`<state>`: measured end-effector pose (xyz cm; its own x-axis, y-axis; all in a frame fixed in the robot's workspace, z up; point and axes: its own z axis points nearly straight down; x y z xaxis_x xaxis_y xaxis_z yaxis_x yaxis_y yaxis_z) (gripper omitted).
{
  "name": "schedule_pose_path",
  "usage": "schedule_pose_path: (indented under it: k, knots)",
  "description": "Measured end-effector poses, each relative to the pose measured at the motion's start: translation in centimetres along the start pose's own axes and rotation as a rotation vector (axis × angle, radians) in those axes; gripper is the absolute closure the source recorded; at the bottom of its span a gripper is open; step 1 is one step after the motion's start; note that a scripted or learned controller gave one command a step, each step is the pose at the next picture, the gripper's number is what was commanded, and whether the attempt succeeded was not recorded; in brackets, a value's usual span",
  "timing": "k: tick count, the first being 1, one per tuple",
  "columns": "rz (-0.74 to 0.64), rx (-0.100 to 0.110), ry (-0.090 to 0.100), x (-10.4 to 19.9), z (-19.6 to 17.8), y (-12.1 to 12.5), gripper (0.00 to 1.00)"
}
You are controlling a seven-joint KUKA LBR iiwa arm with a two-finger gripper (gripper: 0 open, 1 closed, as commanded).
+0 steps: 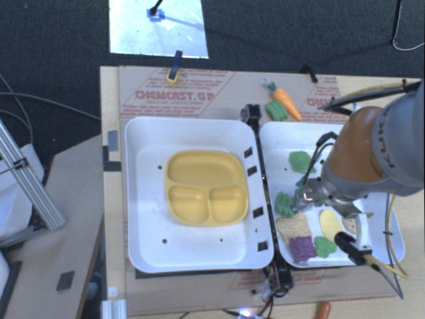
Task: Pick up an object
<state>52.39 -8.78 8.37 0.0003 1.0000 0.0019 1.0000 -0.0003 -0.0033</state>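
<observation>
In the right bin, a shallow white plastic tray, lies a scatter of small toy foods. A lumpy dark green piece sits by the bin's left wall, touching or just beside the gripper, whose metal tip is down among the objects; whether its fingers are spread or pressed together cannot be told from this slanted view, nor whether anything sits between them. Above it lies a lighter green leafy piece. Below are a speckled tan slab like bread, a knobbly purple cluster, a small green lump and a smooth pale yellow oval. The grey arm with its orange band covers the bin's right half. The left bin holds a glossy yellow compartment plate with rounded corners. Behind the bins, on the printed cardboard, rests a toy carrot.
</observation>
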Motion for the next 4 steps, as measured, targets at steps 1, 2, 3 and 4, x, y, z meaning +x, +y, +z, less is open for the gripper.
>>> schedule_pose_path:
  k: [1,2,3,4]
  knots:
    - [-0.011,-0.012,0.002,7.3,-10.6,-3.7,1.00]
    - [-0.014,-0.008,0.002,15.1,-14.0,-3.5,1.00]
    - [-0.003,-0.005,-0.001,14.6,-13.8,-3.5,0.00]
    - [-0.006,-0.015,0.000,14.4,-23.3,-3.7,0.00]
